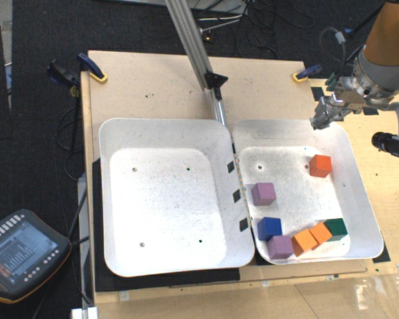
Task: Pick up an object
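So we've got the grey two-finger gripper (321,120) hanging over the far right corner of the right white plastic bin (359,198), and honestly we can't tell how its pincer stands, it's too small and dark. Nothing visible in it. The cubes all sit in that bin: an orange cube (320,166) nearest the gripper, a purple cube (263,193) mid-bin, then a blue cube (269,228), another purple cube (280,246), another orange cube (307,238) and a green cube (334,228) bunched along the near edge.
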Tool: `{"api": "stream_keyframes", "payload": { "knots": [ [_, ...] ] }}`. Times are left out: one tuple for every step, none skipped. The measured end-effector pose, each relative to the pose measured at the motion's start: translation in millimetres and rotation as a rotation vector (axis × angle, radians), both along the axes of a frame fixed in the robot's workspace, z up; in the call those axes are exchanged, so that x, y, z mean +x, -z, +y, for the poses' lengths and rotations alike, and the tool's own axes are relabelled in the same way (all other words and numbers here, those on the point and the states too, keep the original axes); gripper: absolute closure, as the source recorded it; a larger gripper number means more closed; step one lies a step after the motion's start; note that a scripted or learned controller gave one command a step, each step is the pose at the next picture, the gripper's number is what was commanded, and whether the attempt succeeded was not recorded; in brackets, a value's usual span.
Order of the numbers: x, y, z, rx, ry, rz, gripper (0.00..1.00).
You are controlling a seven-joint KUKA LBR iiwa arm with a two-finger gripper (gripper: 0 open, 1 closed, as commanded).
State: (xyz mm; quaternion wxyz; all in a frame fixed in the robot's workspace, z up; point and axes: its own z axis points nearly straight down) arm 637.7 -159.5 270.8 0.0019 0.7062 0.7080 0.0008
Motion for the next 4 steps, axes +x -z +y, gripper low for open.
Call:
{"api": "stream_keyframes", "payload": {
  "knots": [
    [-9,14,46,0.003,-0.004,0.006,1.0],
    [-18,12,108,0.003,-0.006,0.004,1.0],
    [-27,27,166,0.004,-0.006,0.006,1.0],
    [-36,38,213,0.003,-0.005,0.006,1.0]
  ]
}}
